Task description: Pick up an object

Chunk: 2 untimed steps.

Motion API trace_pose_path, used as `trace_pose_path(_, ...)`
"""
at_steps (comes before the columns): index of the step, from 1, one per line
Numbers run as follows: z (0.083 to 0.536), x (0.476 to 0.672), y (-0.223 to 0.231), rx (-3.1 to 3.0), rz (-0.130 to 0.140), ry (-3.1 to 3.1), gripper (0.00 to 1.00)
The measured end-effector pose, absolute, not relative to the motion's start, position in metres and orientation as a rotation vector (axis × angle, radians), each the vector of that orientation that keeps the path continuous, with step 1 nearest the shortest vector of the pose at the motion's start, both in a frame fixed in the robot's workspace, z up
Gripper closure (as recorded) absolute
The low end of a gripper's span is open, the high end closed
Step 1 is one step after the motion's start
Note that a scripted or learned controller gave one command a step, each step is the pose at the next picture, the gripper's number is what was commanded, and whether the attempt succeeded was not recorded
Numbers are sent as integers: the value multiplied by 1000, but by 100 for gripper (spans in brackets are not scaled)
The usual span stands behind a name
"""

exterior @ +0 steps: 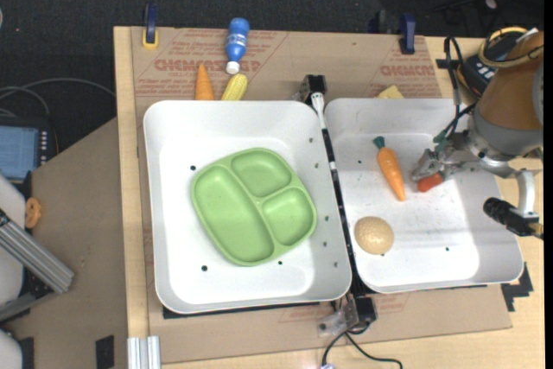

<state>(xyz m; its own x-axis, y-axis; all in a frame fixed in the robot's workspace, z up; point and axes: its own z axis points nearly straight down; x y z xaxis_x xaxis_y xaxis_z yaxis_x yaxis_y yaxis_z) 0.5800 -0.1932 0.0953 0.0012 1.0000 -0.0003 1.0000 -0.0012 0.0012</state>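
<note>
In the right bin (484, 264) an orange carrot (391, 172) with a green top lies near the middle, pointing toward the front. A tan round object (374, 234) rests at the bin's front left. A small red object (429, 182) lies just right of the carrot. My gripper (432, 168) reaches in from the right and is low over the bin, its tip right at the red object. The grey wrist and orange band (510, 95) hide the bin's back right part.
The left bin (173, 143) holds a green three-section plate (252, 205). Behind the bins on the bench lie a blue and white bottle (236, 43), an orange piece (203, 85) and a yellow corn cob (234, 86). A black divider (328, 160) runs between the bins.
</note>
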Motion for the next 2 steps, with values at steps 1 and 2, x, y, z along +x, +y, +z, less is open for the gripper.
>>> trace_pose_path(1,91,601,-109,2208,10,2219,100)
trace_pose_path(2,191,572,-45,2210,11,2226,100)
